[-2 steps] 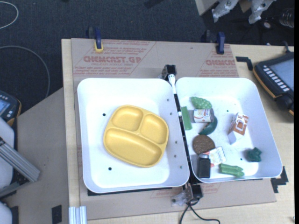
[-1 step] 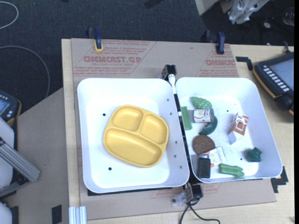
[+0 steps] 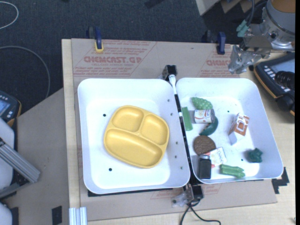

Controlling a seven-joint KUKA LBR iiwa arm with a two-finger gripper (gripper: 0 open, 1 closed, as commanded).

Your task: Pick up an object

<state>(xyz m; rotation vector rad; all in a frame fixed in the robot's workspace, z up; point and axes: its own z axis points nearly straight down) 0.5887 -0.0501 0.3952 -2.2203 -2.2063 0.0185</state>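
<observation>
In the camera view, the gripper is seen above the far rim of the right bin, hanging from the grey arm with its orange band. Whether the fingers are wide or narrow cannot be told, as they are blurred against the desk. Nothing is seen between them.

The step in hand is judged to be the approach: no object has yet been reached. All candidates lie in the right bin, below and nearer the camera than the fingers. Closest to the fingers is a bumpy green toy, probably moulded plastic, touching a small boxy carton with a red label. A curved dark green piece is tucked just under that carton, and a flat green stick lies beside the bin wall. A small white and orange carton stands apart, nearly straight below the fingers. Further off are a round brown disc with a grainy face, a glossy black block, a long green pod-like piece and a lumpy teal object.

The next move is judged to call for travel down into the bin over one isolated item; the orange carton or the teal lump would be the least crowded.

Well away from the fingers, a smooth yellow divided tray of rounded plastic rests in the left bin.
</observation>
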